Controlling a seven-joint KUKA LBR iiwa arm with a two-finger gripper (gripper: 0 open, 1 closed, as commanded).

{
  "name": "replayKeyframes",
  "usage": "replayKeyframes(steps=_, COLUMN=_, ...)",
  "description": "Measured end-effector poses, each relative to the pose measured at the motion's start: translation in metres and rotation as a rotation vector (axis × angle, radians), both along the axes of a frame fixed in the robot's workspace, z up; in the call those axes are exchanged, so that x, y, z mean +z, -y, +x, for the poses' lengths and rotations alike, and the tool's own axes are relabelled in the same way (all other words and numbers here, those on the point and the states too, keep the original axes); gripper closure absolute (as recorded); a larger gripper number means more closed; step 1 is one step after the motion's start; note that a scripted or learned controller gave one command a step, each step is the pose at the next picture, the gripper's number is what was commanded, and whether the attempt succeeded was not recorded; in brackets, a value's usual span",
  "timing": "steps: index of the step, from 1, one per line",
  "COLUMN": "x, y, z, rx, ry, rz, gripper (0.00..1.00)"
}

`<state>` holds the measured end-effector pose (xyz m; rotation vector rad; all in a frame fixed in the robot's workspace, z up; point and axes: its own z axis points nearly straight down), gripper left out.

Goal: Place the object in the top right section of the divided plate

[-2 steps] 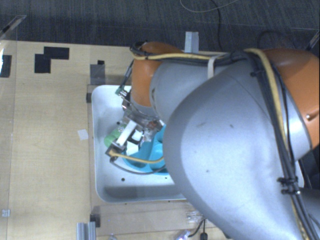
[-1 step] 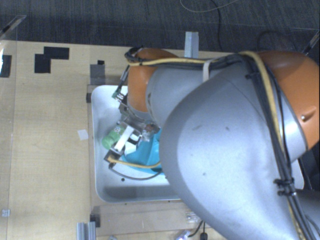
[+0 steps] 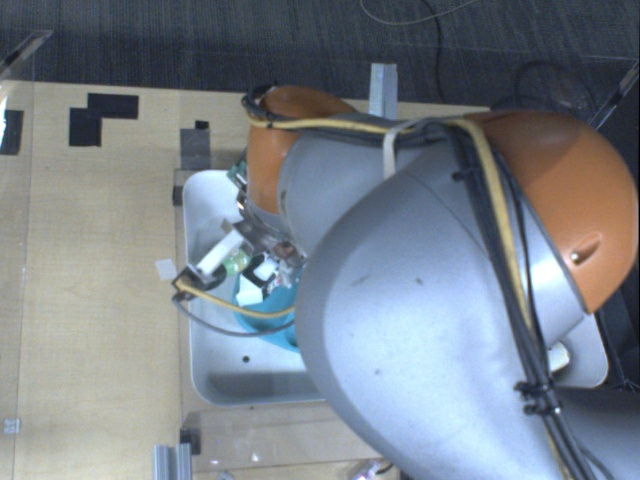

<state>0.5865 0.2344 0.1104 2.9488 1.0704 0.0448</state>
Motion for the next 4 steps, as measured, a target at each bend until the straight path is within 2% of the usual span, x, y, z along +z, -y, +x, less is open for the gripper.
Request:
replayKeyframes(steps=1, x=0.054, y=0.111, z=-0.062, rx=0.325, ry=-0.029, rz=-0.011, gripper=1.00)
replayKeyframes(steps=2, x=0.068, y=0.073, z=-0.084, rx=0.420, ry=-0.029, rz=-0.012, gripper=1.00)
replayKeyframes(steps=3, x=0.040, y=0.015, z=-0.100, rx=0.549, ry=-0.030, rz=-0.014, gripper=1.00)
replayKeyframes(steps=4, x=0.063, y=0.000, z=-0.099, rx=0.957, ry=-0.025, rz=-0.019, gripper=1.00)
